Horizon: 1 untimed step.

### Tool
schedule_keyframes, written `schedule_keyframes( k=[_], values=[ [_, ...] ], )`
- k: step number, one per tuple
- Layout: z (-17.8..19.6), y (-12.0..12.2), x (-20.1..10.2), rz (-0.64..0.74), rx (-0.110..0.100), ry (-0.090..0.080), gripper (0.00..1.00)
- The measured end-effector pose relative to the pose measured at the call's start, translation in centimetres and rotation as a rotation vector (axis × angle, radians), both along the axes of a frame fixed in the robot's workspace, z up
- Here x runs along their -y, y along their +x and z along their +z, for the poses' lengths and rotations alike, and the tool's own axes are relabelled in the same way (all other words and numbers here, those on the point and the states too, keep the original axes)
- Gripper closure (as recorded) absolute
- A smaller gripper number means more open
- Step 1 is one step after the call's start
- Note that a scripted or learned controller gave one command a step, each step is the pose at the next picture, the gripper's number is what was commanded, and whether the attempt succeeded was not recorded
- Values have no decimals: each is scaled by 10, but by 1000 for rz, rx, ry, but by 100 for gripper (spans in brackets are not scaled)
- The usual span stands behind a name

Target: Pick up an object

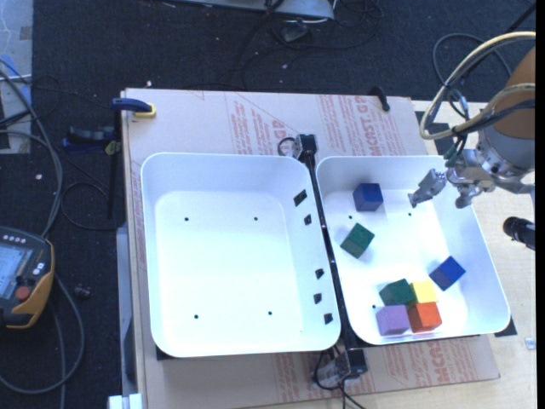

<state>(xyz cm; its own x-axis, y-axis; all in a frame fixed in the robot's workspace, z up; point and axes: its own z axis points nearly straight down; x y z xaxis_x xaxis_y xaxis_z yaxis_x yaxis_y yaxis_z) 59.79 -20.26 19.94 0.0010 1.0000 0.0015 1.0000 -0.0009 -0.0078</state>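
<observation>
The right bin (477,237) holds several cubes. A blue cube (368,196) lies near its back, with a green cube (358,239) just in front of it. A second blue cube (447,273) lies by the right wall. At the front, dark green (397,292), yellow (424,291), purple (392,319) and orange (424,315) cubes sit packed together. My gripper (444,194) hangs over the bin's back right part, to the right of the first blue cube. It is open, with nothing between its fingers.
The left bin (162,254) stands beside the right one, and a dark divider with clips (319,228) runs between them. Cables and a yellow-handled clamp (134,106) lie at the board's back. A pendant (21,275) rests at far left.
</observation>
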Motion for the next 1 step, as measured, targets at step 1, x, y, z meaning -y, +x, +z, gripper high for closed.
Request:
schedule_keyframes(
  k=[1],
  values=[
    [4,2,0,1,8,-2,0]
  ],
)
